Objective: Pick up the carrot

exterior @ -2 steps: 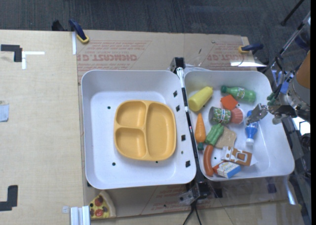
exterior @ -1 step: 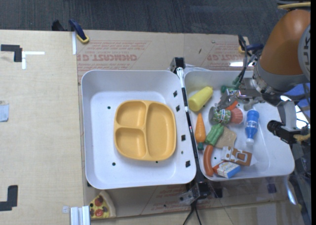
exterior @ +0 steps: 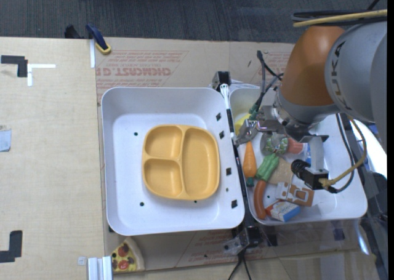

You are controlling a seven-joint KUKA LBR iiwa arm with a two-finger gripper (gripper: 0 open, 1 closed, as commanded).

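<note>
Two shallow white bins sit side by side on a tan bench, with dark carpet beyond its far edge. Left bin (exterior: 117, 168) holds a yellow divided plate (exterior: 181, 162) at its centre. Right bin (exterior: 345, 205) is crowded with toy food, and my arm (exterior: 335, 63) hangs over it. The carrot (exterior: 249, 163) lies just beside the wall shared with the left bin, with a green piece (exterior: 268, 167) touching its far side and a red sausage (exterior: 259, 200) below. My gripper (exterior: 271, 130) sits above the carrot; how it is set I cannot tell, since the wrist seems to cover it.
</note>
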